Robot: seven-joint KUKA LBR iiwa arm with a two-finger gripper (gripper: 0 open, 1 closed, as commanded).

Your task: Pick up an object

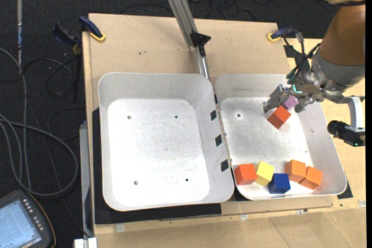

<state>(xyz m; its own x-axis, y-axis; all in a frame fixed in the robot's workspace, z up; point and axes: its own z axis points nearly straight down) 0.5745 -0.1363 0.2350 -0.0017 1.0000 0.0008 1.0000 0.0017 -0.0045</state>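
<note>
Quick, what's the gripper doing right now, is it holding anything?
Gripper: shut on an orange block, lifted above the right bin.

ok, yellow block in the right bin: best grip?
Take the yellow block from straight above, pincer fingers on its near and far faces. An orange block and the blue block crowd its left and right sides, so those look blocked.

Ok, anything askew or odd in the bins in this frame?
Only one thing: an orange block sits tilted at the gripper, apart from the five blocks lined along the right bin's near edge. Nothing looks spilled or damaged.
</note>
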